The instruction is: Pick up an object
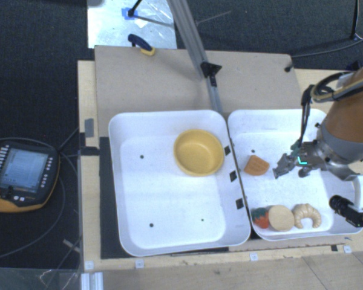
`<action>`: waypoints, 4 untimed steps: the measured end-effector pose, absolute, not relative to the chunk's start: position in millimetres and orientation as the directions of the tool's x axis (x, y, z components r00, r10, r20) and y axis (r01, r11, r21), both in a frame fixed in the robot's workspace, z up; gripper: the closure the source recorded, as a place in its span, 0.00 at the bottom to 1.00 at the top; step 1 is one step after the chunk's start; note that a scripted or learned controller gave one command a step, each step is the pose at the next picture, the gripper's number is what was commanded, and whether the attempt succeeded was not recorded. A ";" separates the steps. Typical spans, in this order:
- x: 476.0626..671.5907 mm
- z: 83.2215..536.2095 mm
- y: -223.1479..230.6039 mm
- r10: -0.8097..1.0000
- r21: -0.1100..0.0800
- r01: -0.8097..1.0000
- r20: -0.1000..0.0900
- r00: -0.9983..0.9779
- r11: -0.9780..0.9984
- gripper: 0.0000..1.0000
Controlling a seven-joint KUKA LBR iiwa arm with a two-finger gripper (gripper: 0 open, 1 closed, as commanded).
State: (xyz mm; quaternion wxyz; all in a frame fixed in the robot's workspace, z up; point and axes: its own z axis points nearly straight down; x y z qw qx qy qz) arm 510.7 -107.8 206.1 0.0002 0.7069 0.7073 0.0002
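Orange is your cue here: the small orange wedge [257,165] lies in the right bin [272,122], toward its left wall, and it is the piece nearest the jaws [288,166]. From the one overhead camera, you see the arm [351,116] reaching in from the right with the jaws low over the middle of that bin. The wedge sits just beside them on the side away from the arm, at about the same depth in the bin, so I judge the coming move turns on a short shift toward the left wall before any descent. The wedge's long axis seems to run roughly across the bin, though it is too small to be sure. Along the near wall you have a round beige piece [281,217] with a red and green item [261,217] touching it, and a croissant-shaped piece [307,214] just beside. The left bin [133,222] holds a yellow bowl [198,152]. You cannot tell from this angle how far apart the jaws stand, and nothing can be seen held in them. No pick looks made yet
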 end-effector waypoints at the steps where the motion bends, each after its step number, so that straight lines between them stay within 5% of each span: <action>1: 510.8 206.1 -107.9 1.000 0.001 1.000 0.000 -0.001 0.001 0.00; 3: 511.1 92.3 -107.4 1.000 -0.004 1.000 0.001 0.000 0.000 0.00; 4: 512.5 104.8 -107.6 1.000 0.001 1.000 0.000 0.000 0.000 1.00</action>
